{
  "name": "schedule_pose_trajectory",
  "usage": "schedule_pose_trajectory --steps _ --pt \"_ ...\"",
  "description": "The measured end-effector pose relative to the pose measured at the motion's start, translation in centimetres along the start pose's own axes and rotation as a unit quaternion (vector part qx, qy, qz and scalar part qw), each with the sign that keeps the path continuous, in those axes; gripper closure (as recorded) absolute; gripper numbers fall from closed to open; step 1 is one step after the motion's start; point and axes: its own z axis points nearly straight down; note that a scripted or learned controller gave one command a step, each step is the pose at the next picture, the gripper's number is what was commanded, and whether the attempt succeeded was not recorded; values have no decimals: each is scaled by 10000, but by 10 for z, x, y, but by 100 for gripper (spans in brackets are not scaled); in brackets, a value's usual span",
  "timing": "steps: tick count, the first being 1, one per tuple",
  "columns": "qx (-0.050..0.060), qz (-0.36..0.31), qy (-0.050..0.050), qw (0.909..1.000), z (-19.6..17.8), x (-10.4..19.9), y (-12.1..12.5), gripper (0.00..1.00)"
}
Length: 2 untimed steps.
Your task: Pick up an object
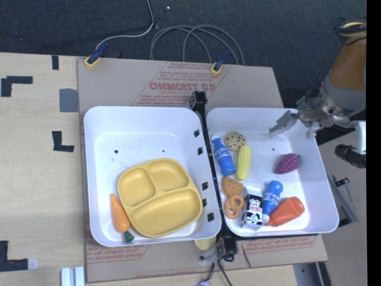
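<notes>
Claw (286, 122), open and holding nothing, hangs over the right bin's (324, 183) bare far corner, above the grapes (287, 163).

Two white bins (95, 159) are sitting side by side on a cardboard sheet (172, 85) covering the wooden surface (36, 177). Grey cables (196, 37) are looping over dark carpet (71, 11) behind, beside two clamps (94, 58).

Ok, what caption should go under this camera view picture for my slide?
End effector above the right bin of toy food, near purple grapes; yellow plate in the left bin.
</notes>
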Motion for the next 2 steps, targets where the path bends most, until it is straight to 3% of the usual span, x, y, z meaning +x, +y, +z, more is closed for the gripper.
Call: schedule_pose_trajectory --steps 1,2 --pt "-93 -5 -11 10000 95 39 -20 0" --pt "-57 -54 10 10000 13 137 18 0"
